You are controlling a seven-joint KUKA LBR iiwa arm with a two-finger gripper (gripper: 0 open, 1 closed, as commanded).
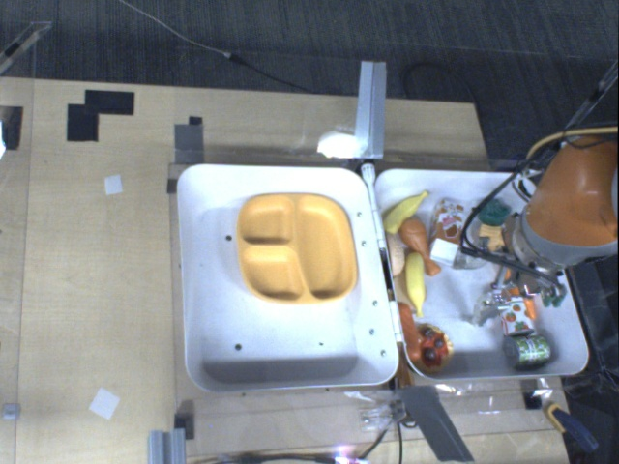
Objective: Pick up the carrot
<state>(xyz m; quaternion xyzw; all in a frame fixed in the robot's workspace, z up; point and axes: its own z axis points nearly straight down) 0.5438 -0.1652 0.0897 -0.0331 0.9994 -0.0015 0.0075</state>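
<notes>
No label is legible on the can [529, 350]; the hand's [498, 303] grip cannot be told.

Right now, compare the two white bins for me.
The left bin holds one thing, a yellow divided plate; the right bin is crowded with bananas, a small can and other toy foods. The arm hangs over the right bin, not the left. Both are shallow, white and round-cornered.
</notes>
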